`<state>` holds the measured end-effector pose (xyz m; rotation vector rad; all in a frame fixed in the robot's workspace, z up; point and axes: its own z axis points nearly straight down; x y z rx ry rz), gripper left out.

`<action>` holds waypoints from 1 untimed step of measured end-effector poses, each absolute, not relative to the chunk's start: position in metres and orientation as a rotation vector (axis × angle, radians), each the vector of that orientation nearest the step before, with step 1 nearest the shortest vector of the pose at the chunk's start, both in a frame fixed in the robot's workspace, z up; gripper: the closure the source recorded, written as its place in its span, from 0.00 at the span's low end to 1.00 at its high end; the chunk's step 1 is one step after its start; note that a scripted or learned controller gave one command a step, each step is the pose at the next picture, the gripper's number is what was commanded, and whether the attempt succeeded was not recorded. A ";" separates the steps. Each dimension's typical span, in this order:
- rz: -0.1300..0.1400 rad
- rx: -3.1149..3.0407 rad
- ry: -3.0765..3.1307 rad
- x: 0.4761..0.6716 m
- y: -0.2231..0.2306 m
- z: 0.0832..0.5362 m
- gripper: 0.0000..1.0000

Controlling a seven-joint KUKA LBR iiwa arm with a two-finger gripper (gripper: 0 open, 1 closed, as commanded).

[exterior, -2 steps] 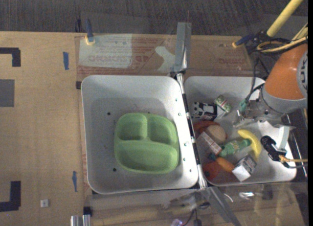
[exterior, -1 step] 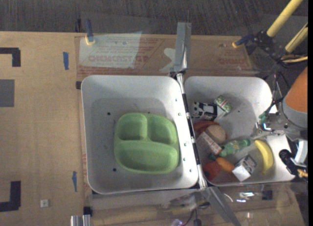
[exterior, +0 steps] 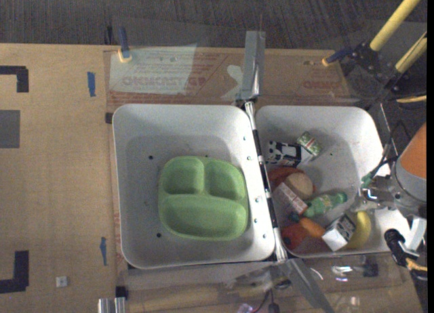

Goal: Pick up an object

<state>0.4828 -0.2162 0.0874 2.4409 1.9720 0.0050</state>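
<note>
Nothing is picked up yet: the end effector [exterior: 380,193] sits at the right bin's [exterior: 352,116] right rim, and whether it is spread or pressed together cannot be told. That bin holds a banana [exterior: 363,229], green bottle [exterior: 325,203], small can [exterior: 310,143] and cow-patterned carton [exterior: 285,152]. The left bin [exterior: 135,129] holds a green divided tray [exterior: 203,198].

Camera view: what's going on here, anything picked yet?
Nothing visibly picked yet. The arm sits at the right edge, beside the right bin, with no object seen between its fingers. That bin holds a pile of small items, including a banana, a green bottle and a black-and-white carton. The left bin holds a green divided tray.
</note>
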 end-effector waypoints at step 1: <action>0.000 2.499 1.902 0.480 -0.171 0.219 1.00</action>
